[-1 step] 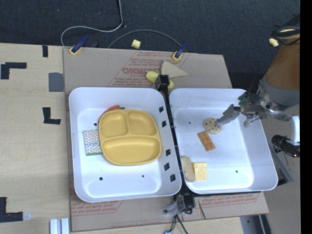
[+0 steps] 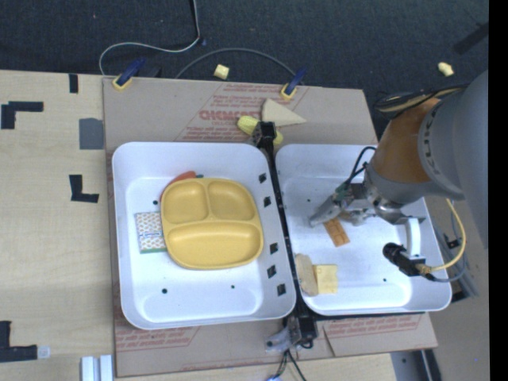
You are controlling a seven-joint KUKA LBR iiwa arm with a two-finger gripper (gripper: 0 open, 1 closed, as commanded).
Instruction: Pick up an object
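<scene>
The gripper (image 2: 327,213) hangs low in the right bin (image 2: 429,296), just beside the orange block (image 2: 338,232), fingers apart and grasping nothing, so the pick remains undone.

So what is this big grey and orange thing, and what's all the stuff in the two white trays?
That grey and orange thing is a robot arm. It reaches in from the right side, and a program tells it how to move. The picture comes from one camera fixed above the bench, looking down at a slant.

At the end of the arm is its hand, which works like pinching fingers. It is low over the right bin, just beside a small orange-brown piece. I can't tell if the hand is open or closed, and I don't see anything held in it.

Near the front of that bin lies a yellow block with a tan piece next to it.

The left bin holds a yellow plate with three sections. A little patterned card pokes out on its left, and something red peeks out behind it.

Its job is to pick something up.
</scene>
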